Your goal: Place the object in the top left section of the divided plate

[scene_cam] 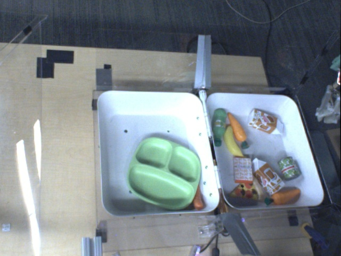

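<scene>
From above, the green divided plate (164, 172) lies tilted in the left bin (114, 143) at lower centre, its sections bare. Because it leans on the bin wall, anything dropped into its top left section may well slide out. An orange piece (198, 200) is wedged beside it. The right bin (306, 143) holds a bottle (219, 122), carrot (237, 128), banana (231, 142), can (288, 168) and snack packets (263, 120); which one is meant is unclear. The state of the jaws cannot be told.

at the far right edge of the camera view, a small teal sliver (335, 63) pokes into the picture above a pale crumpled shape (326, 106). both are cut off by the edge and too small to read, so whether either belongs to the robot cannot be told.
</scene>
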### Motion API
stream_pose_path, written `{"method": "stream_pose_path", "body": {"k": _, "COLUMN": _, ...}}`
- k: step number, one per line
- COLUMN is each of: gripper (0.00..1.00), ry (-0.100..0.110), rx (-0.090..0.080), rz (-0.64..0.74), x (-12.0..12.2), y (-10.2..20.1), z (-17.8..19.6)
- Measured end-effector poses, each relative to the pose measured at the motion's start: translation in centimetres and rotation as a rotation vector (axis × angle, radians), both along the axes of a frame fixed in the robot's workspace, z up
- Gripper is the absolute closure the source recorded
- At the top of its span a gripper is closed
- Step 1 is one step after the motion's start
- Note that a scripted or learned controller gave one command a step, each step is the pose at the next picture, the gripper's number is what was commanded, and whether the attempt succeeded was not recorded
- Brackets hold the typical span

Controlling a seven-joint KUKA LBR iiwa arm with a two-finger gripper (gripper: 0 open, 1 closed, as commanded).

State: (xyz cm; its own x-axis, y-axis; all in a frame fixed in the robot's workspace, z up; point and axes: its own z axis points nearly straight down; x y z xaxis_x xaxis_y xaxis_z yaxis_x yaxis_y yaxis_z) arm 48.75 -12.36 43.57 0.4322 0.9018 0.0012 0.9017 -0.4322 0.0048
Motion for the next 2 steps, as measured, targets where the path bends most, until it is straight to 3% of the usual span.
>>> {"method": "stream_pose_path", "body": {"k": 1, "gripper": 1.00, "ry": 0.001, "rx": 0.002, "rz": -0.363, "x": 1.5, "y": 5.2, "z": 0.0}}
{"method": "stream_pose_path", "body": {"k": 2, "gripper": 1.00, "ry": 0.001, "rx": 0.004, "rz": -0.753, "x": 6.8, "y": 5.4, "z": 0.0}}
